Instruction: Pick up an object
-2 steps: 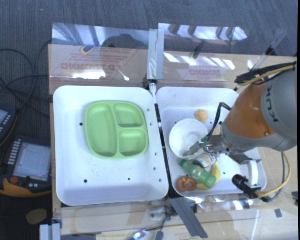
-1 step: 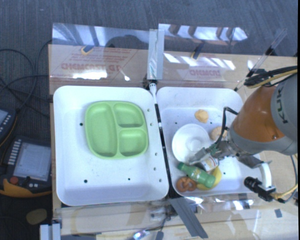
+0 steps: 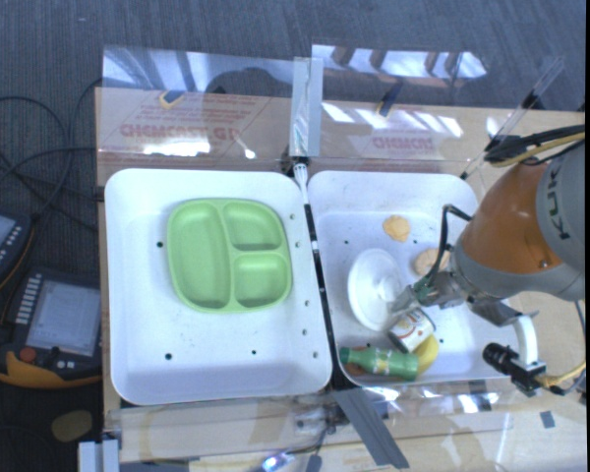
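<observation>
The right bin (image 3: 452,190) holds a white bowl (image 3: 372,285), two small tan cookies (image 3: 396,228) (image 3: 428,261), a small can (image 3: 410,331) with a red and white label, a green bottle (image 3: 379,363) lying on its side and a yellow banana (image 3: 430,353) partly under the can. My gripper (image 3: 419,298) reaches in from the right and hangs low between the bowl's right rim and the top of the can. The wrist hides part of the lower cookie.
The left bin (image 3: 128,293) carries a green divided plate (image 3: 228,255). A ridge (image 3: 313,264) separates the two bins. Clear plastic sheets (image 3: 305,77) stand behind the bins. A black fitting (image 3: 506,360) on the arm overhangs the right bin's front right corner.
</observation>
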You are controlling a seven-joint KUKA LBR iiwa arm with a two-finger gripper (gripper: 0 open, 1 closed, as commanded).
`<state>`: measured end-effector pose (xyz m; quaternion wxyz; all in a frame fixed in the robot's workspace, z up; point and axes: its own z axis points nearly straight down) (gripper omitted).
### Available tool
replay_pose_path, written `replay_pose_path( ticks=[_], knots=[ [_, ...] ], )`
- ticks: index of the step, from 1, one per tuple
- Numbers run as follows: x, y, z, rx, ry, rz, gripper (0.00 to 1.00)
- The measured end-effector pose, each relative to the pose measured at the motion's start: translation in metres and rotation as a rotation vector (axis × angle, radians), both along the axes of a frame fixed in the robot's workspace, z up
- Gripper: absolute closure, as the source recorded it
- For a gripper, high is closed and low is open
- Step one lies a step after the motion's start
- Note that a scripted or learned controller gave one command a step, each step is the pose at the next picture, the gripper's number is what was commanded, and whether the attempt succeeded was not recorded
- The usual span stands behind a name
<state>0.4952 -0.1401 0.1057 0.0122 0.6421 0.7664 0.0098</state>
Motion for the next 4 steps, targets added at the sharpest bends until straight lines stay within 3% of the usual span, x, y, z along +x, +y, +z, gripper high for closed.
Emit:
replay_pose_path(
  ticks=[1,2,3,4],
  knots=[
    [-0.012,-0.007,0.071,0.003,0.034,-0.269,1.00],
    [-0.012,-0.007,0.071,0.003,0.034,-0.269,0.00],
    [0.035,0.009,0.112,0.002,0.034,-0.140,0.00],
    [0.063,-0.040,-0.005,0.002,0.017,-0.172,0.00]
  ],
)
